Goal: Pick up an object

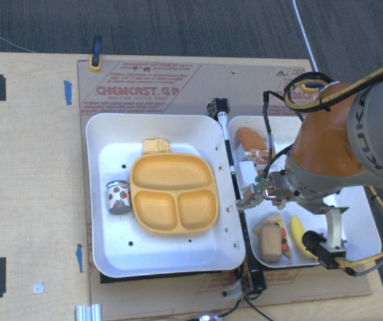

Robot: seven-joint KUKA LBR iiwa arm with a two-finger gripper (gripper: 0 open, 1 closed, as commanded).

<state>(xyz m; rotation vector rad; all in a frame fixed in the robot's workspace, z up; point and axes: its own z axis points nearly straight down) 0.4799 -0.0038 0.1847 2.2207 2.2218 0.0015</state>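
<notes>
**Inventory: two bins, my wrist over the right one**

1. Left bin (pixel 104 146). A small printed cup (pixel 118 197) lies on its side at 9 o'clock of the yellow divided plate (pixel 174 192), touching its rim. At the plate's 12 o'clock, a tan ridged item (pixel 156 145), partly tucked behind the rim; I cannot name it.

2. Right bin (pixel 371 236). Much of its floor is hidden under my arm (pixel 341 139). Seen around it: an orange-brown piece (pixel 251 139) at the bin's 11 o'clock; a sandwich-like toy (pixel 271 241) at 7 o'clock; a banana (pixel 298 233) just beside it at its 3 o'clock.

3. My arm. It enters from 3 o'clock, the orange band bent down over the bin's middle. My gripper (pixel 266 191) sits low near the bin's left wall; whether it is spread or closed I cannot tell, and nothing shows in its grasp.
</notes>
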